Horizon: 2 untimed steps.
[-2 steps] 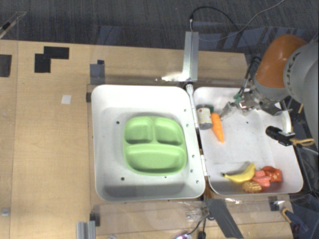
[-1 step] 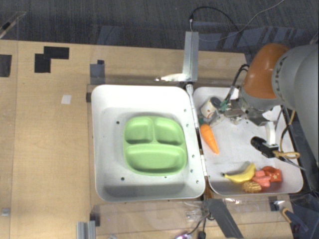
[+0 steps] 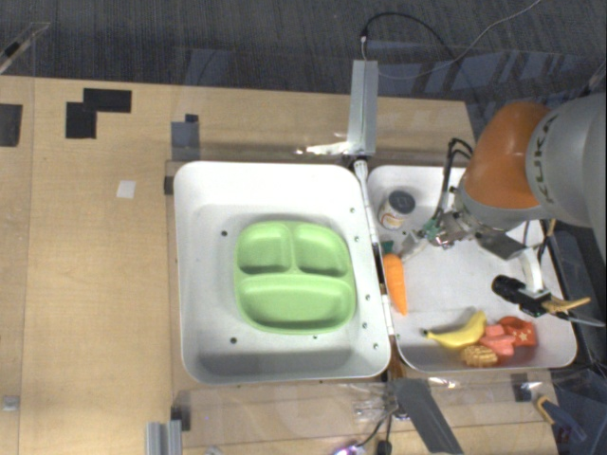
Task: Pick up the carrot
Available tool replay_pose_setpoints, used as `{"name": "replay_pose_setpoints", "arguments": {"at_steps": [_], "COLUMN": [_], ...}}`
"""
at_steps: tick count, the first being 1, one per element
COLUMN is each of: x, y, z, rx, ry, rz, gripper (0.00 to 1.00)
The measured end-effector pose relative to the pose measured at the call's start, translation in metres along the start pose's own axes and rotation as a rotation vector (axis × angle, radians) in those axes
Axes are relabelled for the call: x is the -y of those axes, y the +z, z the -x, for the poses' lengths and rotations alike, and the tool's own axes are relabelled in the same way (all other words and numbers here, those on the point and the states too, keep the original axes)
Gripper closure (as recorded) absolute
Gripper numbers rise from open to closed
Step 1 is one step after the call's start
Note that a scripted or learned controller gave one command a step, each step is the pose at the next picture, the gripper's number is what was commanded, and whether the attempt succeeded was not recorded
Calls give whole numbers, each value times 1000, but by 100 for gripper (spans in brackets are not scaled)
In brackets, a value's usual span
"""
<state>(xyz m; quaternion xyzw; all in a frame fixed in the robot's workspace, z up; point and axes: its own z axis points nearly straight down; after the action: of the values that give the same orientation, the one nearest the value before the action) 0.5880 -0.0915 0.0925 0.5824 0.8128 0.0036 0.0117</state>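
Right bin point(image 3: 560, 349): orange carrot point(image 3: 395, 283), tapered, against left wall

The scene is viewed from one fixed camera set above the bench point(image 3: 85, 282), looking down at a slant. Both white bins, the left bin point(image 3: 190, 282) and the right bin point(image 3: 555, 349), are taken in whole, with dark carpet point(image 3: 237, 17) seen beyond the bench's far edge.

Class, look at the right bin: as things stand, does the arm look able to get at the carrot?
Probably yes. The carrot lies uncovered with nothing on top, and the gripper is just above it. One catch: it lies against the right bin's left wall, which could crowd one finger.
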Motion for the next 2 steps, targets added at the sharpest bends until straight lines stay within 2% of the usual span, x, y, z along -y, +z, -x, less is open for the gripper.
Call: {"name": "replay_pose_setpoints", "arguments": {"at_steps": [1,2], "x": [22,77], "y": [0,-3], "z": [-4,-27], "rx": [-5,2], "ry": [-349,-476], "rz": [1,8], "gripper": [0,0]}}
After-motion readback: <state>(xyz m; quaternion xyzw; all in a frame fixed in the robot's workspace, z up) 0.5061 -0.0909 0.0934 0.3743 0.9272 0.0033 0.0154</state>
